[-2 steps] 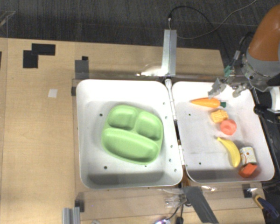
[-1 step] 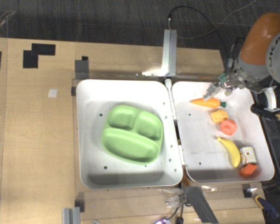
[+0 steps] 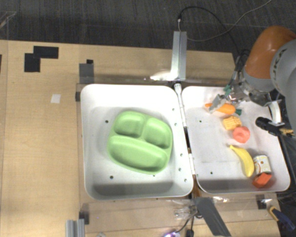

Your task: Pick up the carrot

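The carrot [image 3: 226, 109] is a small orange piece with a green end, lying in the upper part of the right bin [image 3: 207, 152]. My gripper [image 3: 225, 99] reaches in from the right and sits right over the carrot's far side, touching or nearly touching it. The grey arm with its orange band [image 3: 266, 53] rises behind, at the bin's upper right corner.
Just below the carrot in the right bin lie a yellow-orange corn piece [image 3: 230, 123], a pink fruit [image 3: 241, 134], a banana [image 3: 243, 160], a small white can [image 3: 262, 163] and an orange-red item [image 3: 261, 180]. A green divided plate [image 3: 139, 141] lies in the left bin [image 3: 93, 112].
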You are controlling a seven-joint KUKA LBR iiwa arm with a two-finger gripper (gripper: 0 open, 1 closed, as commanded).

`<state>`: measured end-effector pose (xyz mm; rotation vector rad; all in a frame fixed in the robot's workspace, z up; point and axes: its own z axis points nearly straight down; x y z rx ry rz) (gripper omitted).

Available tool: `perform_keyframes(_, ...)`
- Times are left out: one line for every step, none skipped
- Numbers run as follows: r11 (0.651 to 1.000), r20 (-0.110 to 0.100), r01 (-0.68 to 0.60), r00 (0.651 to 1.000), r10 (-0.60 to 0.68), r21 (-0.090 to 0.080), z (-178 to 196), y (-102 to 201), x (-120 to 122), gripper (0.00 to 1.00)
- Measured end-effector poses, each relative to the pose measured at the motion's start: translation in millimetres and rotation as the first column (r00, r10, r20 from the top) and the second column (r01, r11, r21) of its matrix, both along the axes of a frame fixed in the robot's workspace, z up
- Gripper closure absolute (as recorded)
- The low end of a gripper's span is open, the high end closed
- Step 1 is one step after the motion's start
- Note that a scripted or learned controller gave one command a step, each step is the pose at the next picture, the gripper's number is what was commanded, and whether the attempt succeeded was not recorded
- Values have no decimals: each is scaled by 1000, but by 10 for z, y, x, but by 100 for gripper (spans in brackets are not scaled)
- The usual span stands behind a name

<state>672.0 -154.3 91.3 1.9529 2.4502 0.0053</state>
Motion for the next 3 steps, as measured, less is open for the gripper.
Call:
perform_keyframes(1000, 3, -5, 1000, 5, -2, 110, 10, 12, 100)
perform_keyframes(1000, 0, -4, 1000, 4, 1, -19, 268, -202, 100)
perform_keyframes(980, -1, 197, 980, -197, 5, 959, 985, -285, 100)
